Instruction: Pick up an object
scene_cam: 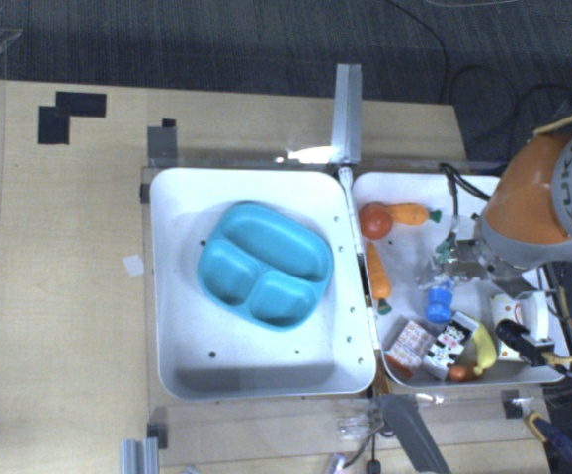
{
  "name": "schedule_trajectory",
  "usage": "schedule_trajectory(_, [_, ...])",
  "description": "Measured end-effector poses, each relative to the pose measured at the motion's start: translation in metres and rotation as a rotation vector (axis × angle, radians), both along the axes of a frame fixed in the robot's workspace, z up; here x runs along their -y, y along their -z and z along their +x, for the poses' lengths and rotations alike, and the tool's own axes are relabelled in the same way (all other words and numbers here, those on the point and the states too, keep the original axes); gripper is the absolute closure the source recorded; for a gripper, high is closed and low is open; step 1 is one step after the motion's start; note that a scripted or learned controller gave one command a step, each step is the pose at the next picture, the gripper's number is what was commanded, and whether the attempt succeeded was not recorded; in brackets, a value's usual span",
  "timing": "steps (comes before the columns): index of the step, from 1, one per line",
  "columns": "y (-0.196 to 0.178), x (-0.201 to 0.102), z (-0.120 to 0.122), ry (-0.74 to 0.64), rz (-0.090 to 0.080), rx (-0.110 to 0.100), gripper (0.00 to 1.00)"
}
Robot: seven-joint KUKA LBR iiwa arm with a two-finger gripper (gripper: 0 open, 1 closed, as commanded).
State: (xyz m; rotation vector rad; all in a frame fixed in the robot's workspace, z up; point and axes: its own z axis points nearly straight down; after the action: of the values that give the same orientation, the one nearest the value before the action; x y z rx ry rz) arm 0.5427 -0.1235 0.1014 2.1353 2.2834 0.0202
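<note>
The right bin point(404, 184) holds a heap of small objects. A red tomato point(374, 221) and an orange carrot point(410, 213) lie at its far left. A second orange piece point(377, 275) lies along its left wall. A small blue block point(439, 303) sits mid-bin. My gripper point(448, 262) hangs over the bin's middle, just above and behind the blue block, and I see nothing held in it. Near the front edge lie a patterned box point(410, 342), a white spotted box point(450, 339) and a yellow banana point(483, 350).
The left bin point(177, 363) holds a blue divided plate point(265, 264) at its centre. A grey metal post point(347, 117) stands behind the wall between the bins. The arm's orange band point(528, 200) reaches over the right bin's far right side.
</note>
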Motion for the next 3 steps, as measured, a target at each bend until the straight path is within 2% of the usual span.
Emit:
schedule_trajectory(1, [-0.084, -0.067, -0.019, -0.17, -0.001, -0.014, 1.0])
schedule_trajectory(2, [-0.013, -0.031, -0.011, -0.442, -0.004, -0.016, 1.0])
schedule_trajectory(3, [-0.103, -0.079, 0.005, -0.395, -0.005, -0.012, 1.0])
